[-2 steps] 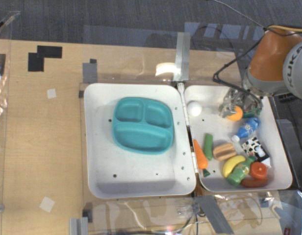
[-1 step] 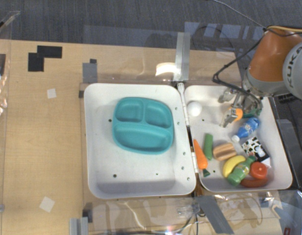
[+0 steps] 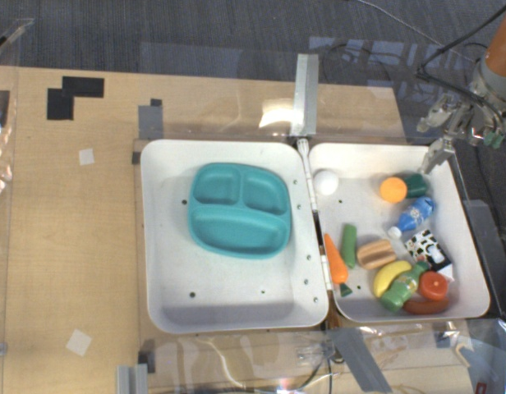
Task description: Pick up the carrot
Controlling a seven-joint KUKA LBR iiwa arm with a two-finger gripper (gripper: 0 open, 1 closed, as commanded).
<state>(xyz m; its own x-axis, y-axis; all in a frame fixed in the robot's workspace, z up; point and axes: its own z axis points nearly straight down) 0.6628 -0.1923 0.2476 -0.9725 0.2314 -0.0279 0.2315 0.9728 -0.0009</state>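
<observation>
The arm [image 3: 501,56] wears an orange band above a grey wrist; pale metal claw [image 3: 438,156] parts and dark cables cluster at three o'clock.

Tray [image 3: 236,210] in left bin [image 3: 167,302]; carrot [image 3: 335,261] along right bin [image 3: 466,298] left wall, beside cucumber [image 3: 349,245].

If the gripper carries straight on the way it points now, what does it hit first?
Probably the dark green item beside the orange ball, just beyond the gripper. Depth is unclear; the carrot lies far off that line.
</observation>
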